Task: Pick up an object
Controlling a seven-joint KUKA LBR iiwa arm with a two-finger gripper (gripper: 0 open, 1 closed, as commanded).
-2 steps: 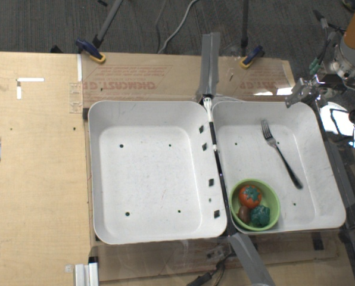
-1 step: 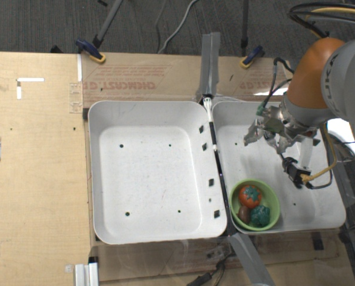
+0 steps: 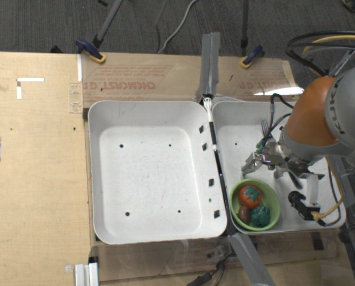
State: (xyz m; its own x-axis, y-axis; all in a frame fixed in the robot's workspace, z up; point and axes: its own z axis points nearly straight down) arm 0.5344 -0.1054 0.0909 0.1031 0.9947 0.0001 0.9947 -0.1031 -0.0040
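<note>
Bench (image 3: 34, 177) of pale wood is carrying two shallow white bins side by side, with a sheet of brown cardboard (image 3: 136, 82) lying behind them, held by two blue and yellow clamps. Left bin (image 3: 106, 177), the larger in this view, is sitting just beside the right bin (image 3: 231, 124), their rims meeting at a grey divider strip. Arm (image 3: 338, 112), grey with its orange band, is reaching in from the right and hanging over the right bin. Gripper (image 3: 256, 161) is pointing down and to the left near the middle of that bin, just above and beside a green bowl (image 3: 275, 210); whether its pincer is standing wide or narrow I cannot tell, and nothing is showing between its tips. Bowl is sitting in the near part of the right bin, holding a red-orange ball (image 3: 249, 194), a teal ball (image 3: 260, 215) and a small brown object (image 3: 244, 213) touching them.
</note>
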